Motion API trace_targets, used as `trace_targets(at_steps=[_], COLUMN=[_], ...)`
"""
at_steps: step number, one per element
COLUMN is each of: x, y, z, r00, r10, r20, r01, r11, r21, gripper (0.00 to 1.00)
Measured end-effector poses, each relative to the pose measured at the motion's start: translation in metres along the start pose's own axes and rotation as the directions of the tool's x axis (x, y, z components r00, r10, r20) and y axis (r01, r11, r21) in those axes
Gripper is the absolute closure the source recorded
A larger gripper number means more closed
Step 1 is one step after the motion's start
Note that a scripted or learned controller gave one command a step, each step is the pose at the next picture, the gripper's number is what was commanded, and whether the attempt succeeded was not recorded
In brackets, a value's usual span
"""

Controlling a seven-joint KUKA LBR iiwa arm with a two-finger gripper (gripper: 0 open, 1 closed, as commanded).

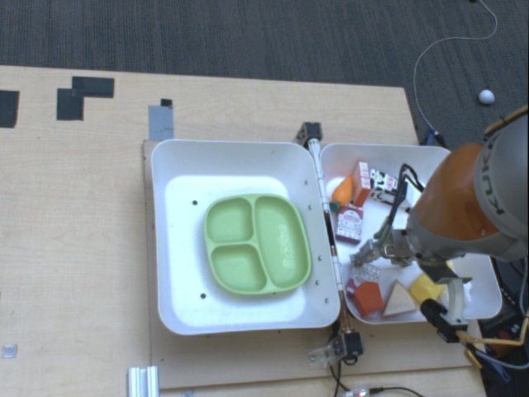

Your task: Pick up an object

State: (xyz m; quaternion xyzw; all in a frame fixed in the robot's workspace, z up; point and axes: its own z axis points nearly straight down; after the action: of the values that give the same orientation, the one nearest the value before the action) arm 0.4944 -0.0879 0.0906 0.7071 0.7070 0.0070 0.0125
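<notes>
1. Gripper: metal end of the arm, low in the right bin, just left of the bulky wrist. The view does not settle whether it is open or closed, or whether anything is in it; cannot tell.
2. Arm: smooth grey casing with a glossy orange band, entering from the right edge of the frame and covering much of the right bin's middle. A thin black cable loops over it.
3. Right bin: shallow white plastic with rounded corners. Loose objects lie in it: a red block at lower left, just below the gripper; a pale wedge touching the block's right side; a yellow piece beside that.
4. Upper part of the same bin: a small orange rounded item, a red and white printed packet below it, and another small carton near the top rim.
5. Left bin: same white plastic, holding a light green divided plate with three compartments, matte, rounded rectangle, sitting centre.
6. Bench: pale wood grain, with dark square marks at upper left of the frame. Grey carpet above.
</notes>
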Motion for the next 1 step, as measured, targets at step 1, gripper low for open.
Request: trace_targets(at_steps=[1], x=[0.0028], y=[0.0028], z=[-0.0121], r00=[1.0], r10=[-0.004], r20=[-0.006], r01=[0.004], r11=[1.0], r21=[-0.003], gripper=[1.0])
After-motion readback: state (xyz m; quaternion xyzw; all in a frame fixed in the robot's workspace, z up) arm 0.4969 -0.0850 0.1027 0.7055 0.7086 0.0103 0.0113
